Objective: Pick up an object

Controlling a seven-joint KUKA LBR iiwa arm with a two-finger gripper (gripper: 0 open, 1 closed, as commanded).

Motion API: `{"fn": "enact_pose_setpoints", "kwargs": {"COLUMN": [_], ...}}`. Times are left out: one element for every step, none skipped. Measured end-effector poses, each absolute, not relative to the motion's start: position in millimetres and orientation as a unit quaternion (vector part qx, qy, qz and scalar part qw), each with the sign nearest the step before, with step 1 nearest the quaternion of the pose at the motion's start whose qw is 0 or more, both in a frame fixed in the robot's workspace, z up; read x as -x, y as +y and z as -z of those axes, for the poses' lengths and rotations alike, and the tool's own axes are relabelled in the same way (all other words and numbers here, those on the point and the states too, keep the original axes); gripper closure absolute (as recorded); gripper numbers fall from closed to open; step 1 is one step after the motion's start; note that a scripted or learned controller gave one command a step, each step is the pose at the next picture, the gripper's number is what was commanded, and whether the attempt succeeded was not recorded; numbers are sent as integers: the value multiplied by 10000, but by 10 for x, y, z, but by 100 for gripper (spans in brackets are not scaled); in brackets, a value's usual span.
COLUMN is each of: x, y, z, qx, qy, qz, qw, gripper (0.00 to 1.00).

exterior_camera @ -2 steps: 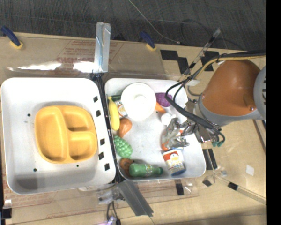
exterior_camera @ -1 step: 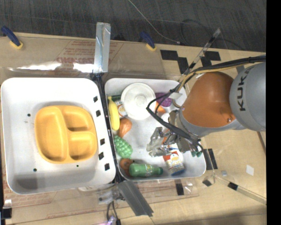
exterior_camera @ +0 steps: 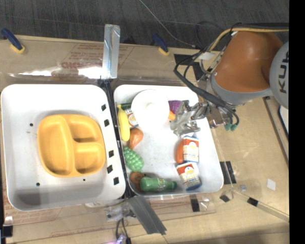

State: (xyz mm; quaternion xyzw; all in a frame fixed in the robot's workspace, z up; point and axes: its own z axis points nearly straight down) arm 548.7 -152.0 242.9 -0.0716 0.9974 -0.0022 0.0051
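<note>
My gripper [exterior_camera: 184, 120] hangs over the upper right part of the right bin [exterior_camera: 160, 151], just above an orange and white carton [exterior_camera: 189, 149]. A purple object [exterior_camera: 176, 105] and a small orange piece [exterior_camera: 172, 116] lie just to its left, beside a white plate [exterior_camera: 150, 108]. Below the carton stands a small can [exterior_camera: 188, 175]. Along the bin's left side sit a yellow banana [exterior_camera: 123, 126], a brown onion [exterior_camera: 136, 136] and green grapes [exterior_camera: 133, 159]. A green bottle [exterior_camera: 155, 184] lies at the front next to a brown item [exterior_camera: 137, 176]. I see nothing held in the gripper.
The left bin [exterior_camera: 20, 111] holds a yellow divided tray [exterior_camera: 71, 144]. The arm's orange band [exterior_camera: 246, 60] and dark cables [exterior_camera: 193, 70] overhang the right bin's far right corner. Bare white floor shows in the middle of the right bin.
</note>
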Motion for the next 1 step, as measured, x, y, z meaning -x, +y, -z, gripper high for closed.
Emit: {"fn": "enact_pose_setpoints", "kwargs": {"x": [-6043], "y": [-1469], "z": [-2475], "qx": [576], "qy": [9983], "qz": [7], "qw": [15], "gripper": [100]}}
